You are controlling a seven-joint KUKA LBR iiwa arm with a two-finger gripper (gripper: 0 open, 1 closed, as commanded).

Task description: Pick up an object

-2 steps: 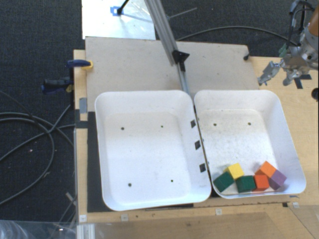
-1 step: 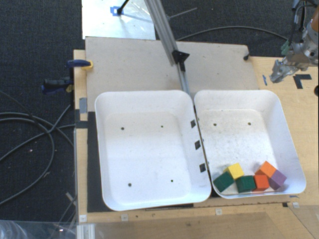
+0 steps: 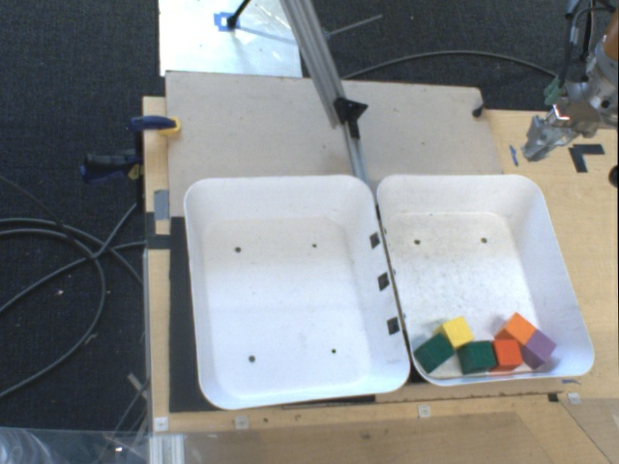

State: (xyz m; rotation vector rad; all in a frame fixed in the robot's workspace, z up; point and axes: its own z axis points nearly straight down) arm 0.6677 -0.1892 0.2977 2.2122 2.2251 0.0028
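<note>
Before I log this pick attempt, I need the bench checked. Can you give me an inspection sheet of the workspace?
Surface: wooden bench bearing left bin and right bin, side by side.
Job's things: blocks clustered at the right bin's near edge: yellow block, two green blocks, two orange blocks, purple block.
Clutter: blue clamp at the bench's left edge.
Grippers: gripper above the bench beyond the right bin, away from the blocks; jaw state unclear.
Cables: black cables on the floor, left.
Surroundings: dark carpet; slanted metal pole.
</note>
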